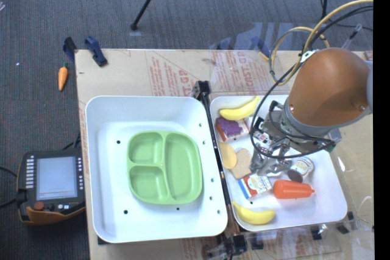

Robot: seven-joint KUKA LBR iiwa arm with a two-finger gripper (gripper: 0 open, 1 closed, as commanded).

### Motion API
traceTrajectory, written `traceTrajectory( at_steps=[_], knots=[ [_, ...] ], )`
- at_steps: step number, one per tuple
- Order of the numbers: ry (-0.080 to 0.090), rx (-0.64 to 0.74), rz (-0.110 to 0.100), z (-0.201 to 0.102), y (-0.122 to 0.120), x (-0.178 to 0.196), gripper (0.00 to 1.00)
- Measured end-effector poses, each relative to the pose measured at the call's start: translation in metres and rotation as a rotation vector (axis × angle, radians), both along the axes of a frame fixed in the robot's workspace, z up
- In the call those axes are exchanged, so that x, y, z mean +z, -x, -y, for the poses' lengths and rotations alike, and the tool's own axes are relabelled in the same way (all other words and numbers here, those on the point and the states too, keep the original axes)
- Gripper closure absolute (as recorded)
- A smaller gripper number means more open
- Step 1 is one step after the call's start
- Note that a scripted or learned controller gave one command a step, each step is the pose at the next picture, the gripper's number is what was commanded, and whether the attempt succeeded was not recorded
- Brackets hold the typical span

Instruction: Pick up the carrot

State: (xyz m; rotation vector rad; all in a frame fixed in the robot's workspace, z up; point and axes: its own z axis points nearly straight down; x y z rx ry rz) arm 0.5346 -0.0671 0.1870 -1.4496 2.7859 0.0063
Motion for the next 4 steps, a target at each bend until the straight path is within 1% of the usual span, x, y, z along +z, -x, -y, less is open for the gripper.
traceTrajectory(
  at_steps=[1, 2, 3, 4],
  knots=[
    [-0.001, 0.117, -0.003, 0.048, 0.008, -0.045, 1.0],
    [-0.001, 0.327, 0.001, -0.015, 0.058, 0.0, 1.0],
    [-0.002, 0.61, 0.003, -0.036, 0.058, -0.001, 1.0],
    [-0.003, 0.656, -0.003, 0.042, 0.06, -0.039, 1.0]
  ],
)
